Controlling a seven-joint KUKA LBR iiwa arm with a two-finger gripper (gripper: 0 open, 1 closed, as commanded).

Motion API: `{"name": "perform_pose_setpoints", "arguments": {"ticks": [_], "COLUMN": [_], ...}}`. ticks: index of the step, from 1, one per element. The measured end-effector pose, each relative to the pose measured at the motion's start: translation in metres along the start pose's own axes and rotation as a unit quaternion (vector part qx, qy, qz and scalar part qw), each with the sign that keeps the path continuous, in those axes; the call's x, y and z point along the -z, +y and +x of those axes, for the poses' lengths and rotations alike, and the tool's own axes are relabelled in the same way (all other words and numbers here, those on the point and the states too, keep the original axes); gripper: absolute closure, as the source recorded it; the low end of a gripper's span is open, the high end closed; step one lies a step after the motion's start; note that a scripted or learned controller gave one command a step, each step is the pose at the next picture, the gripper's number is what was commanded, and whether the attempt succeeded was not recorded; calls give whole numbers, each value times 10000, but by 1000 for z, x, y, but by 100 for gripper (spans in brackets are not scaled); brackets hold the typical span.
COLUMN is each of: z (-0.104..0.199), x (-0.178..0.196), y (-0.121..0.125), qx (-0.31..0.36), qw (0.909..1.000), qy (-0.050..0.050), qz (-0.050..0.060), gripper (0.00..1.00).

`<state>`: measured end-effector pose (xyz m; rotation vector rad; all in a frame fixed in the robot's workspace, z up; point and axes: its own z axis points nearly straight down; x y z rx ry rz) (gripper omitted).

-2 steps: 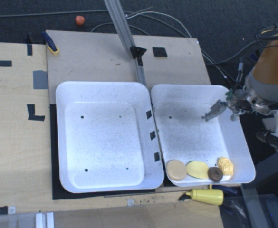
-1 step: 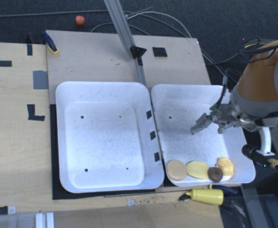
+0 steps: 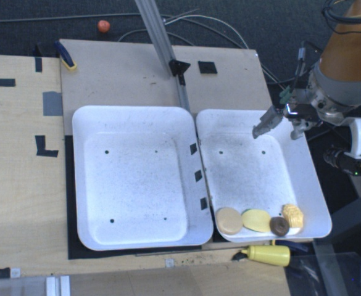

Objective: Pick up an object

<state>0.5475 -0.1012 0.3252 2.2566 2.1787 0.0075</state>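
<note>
1. The gripper (image 3: 268, 124) hangs over the right bin (image 3: 303, 165); if its fingers are apart, I cannot tell
2. The small objects (image 3: 257, 221) lie along the near wall; probably light and stiff; grasp the yellow one across its middle

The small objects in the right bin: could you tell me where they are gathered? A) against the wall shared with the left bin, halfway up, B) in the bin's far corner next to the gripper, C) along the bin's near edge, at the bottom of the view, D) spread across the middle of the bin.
C: the tan disc, yellow piece, dark round piece and corn-like piece line the right bin's near edge.
</note>
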Motion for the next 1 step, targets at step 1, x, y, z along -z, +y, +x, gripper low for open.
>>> {"name": "perform_pose_setpoints", "arguments": {"ticks": [1], "z": [43], "x": [-94], "y": [-33], "qx": [190], "qw": [9998], "qy": [4], "qz": [77], "gripper": [0]}}
